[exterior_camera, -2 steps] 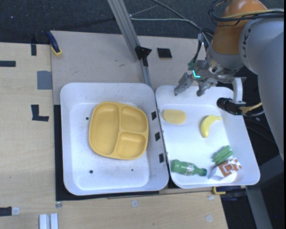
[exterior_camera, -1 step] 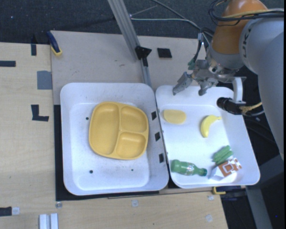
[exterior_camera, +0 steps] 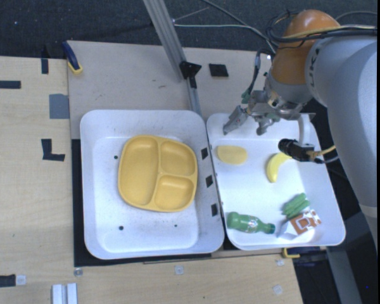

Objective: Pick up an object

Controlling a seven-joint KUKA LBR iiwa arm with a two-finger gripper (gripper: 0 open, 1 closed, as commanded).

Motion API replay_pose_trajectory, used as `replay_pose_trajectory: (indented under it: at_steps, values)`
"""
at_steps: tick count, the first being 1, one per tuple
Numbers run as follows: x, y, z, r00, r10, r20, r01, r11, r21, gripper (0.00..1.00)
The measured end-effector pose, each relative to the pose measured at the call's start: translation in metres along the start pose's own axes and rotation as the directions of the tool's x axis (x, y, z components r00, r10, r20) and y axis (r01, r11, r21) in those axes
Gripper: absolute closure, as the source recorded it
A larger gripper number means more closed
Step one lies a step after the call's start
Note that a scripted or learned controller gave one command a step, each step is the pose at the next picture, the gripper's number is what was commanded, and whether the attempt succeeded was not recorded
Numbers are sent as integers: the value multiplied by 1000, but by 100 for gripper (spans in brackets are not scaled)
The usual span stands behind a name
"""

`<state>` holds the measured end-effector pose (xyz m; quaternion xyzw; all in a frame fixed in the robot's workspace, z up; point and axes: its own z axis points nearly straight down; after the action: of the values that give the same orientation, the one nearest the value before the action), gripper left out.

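Note:
My gripper (exterior_camera: pixel 246 126) hangs over the far edge of the right bin (exterior_camera: pixel 316 195), its two grey fingers spread apart with nothing between them. Just below it in the bin lies a pale yellow oval piece (exterior_camera: pixel 231 154). To its right rests a yellow banana (exterior_camera: pixel 277 166). Near the bin's front lie a green bottle (exterior_camera: pixel 249 223), a green leafy piece (exterior_camera: pixel 295 204) and a small orange and white packet (exterior_camera: pixel 303 223). The left bin (exterior_camera: pixel 98 189) holds a yellow divided plate (exterior_camera: pixel 158 172).
A slanted metal pole (exterior_camera: pixel 171 40) rises behind the bins, with a black clamp at its foot. The grey arm with its orange band (exterior_camera: pixel 304 43) fills the upper right. Tape marks dot the wooden bench on the left.

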<state>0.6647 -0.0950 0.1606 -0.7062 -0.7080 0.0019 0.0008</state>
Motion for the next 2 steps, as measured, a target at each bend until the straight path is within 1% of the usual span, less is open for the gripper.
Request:
replay_pose_trajectory:
  at_steps: [1,2]
  values:
    - [-8,2,48,1000,1,0,-1,1000,1,0]
    - [-7,2,77,1000,0,1,0,1000,-3,0]
